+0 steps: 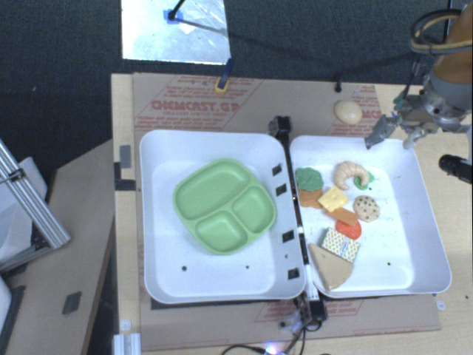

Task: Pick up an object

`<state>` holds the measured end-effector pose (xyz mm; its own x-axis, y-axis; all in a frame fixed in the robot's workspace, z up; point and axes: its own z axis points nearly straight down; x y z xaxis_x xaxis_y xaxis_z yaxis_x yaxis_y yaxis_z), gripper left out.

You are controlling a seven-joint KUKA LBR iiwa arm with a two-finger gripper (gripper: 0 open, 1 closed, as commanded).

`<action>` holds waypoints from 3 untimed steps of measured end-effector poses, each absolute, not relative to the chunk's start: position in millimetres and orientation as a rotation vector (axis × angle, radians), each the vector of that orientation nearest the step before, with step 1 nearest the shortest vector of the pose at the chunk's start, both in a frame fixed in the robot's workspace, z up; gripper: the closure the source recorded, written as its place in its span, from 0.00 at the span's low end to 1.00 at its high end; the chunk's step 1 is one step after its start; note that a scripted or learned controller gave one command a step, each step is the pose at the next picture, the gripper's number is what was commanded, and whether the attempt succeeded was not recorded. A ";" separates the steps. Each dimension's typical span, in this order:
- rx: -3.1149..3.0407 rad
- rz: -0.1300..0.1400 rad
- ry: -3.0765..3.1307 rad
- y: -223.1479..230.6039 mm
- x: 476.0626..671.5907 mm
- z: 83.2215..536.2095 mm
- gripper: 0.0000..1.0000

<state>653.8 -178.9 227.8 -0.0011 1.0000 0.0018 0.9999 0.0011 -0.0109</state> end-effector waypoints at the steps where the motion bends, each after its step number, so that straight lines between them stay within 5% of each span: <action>1: -2.218 -0.001 -2.226 -178.3 656.1 236.5 0.00; 3: -2.221 0.001 -2.224 -182.7 654.9 130.4 0.00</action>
